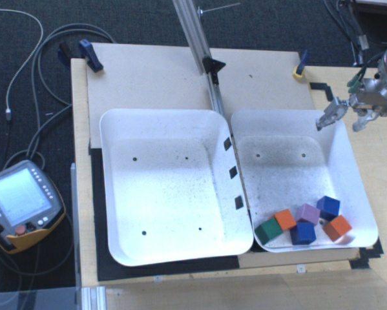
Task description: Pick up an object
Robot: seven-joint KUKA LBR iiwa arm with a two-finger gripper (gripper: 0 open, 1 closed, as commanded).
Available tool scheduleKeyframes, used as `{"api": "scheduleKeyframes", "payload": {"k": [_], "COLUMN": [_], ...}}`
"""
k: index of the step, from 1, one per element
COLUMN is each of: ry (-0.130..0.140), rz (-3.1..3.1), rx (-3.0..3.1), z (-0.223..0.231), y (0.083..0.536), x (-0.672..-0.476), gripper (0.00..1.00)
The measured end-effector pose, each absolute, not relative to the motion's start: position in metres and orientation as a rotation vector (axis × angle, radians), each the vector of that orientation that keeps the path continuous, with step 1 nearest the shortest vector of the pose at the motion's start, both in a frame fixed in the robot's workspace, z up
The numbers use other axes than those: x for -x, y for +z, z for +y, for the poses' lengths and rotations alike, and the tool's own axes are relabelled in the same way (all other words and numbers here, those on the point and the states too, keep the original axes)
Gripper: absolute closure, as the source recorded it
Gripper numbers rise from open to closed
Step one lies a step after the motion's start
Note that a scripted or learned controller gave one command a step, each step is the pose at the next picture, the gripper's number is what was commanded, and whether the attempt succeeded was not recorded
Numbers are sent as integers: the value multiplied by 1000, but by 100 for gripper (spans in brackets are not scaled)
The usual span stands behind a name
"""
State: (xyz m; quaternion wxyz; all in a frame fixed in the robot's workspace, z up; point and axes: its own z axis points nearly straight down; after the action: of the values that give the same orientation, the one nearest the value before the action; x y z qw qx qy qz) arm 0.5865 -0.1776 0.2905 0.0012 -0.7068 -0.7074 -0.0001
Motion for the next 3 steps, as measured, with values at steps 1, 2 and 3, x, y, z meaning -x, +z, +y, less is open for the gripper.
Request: {"api": "scheduleKeyframes", "payload": {"k": [1,2,3], "ry": [6,-11,-6], "rz": [-2213,-2234,-2227], "rx": [2216,2217,2223], "z": [-207,-137,-141], "y": [95,163,170], "x": [-574,-588,-586], "gripper": [0,0,100]}}
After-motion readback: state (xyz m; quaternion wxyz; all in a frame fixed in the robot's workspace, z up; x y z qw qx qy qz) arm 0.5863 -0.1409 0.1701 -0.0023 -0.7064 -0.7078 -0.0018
